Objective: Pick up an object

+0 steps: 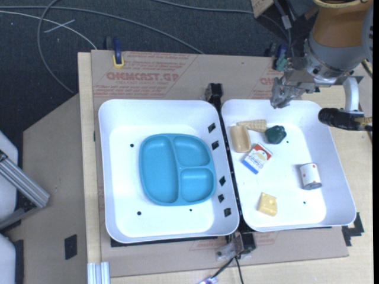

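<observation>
Our hand (283,97) hovers above the right bin's (331,218) far rim; we cannot tell its state. Descending here, we risk striking the rim, missing the dark green object (275,134).

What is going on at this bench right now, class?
A robot arm reaches in over the far edge of the right bin, its pincer hanging above the rim with nothing seen in it. In that bin lie a dark green lump, a small carton, a can, a yellow block and tan pieces. The left bin holds a blue tray.
</observation>
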### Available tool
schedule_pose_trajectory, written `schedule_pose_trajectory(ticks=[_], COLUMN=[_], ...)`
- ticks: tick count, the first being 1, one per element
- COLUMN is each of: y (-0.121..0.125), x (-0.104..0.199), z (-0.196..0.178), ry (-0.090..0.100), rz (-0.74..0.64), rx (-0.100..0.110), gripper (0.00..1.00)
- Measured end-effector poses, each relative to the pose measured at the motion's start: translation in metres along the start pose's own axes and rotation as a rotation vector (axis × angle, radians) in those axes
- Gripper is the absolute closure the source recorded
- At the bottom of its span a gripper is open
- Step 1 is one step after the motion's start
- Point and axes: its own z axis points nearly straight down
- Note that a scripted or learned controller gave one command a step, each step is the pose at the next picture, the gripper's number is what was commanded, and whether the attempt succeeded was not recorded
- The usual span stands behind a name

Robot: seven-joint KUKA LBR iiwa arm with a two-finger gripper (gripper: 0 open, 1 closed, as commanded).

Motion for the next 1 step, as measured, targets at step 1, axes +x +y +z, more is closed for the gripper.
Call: schedule_pose_trajectory(ticks=[1], y=[-0.0111], x=[0.0513], z=[0.0003], ry=[0.000], rz=[0.000], rx=[0.000], gripper=[1.00])
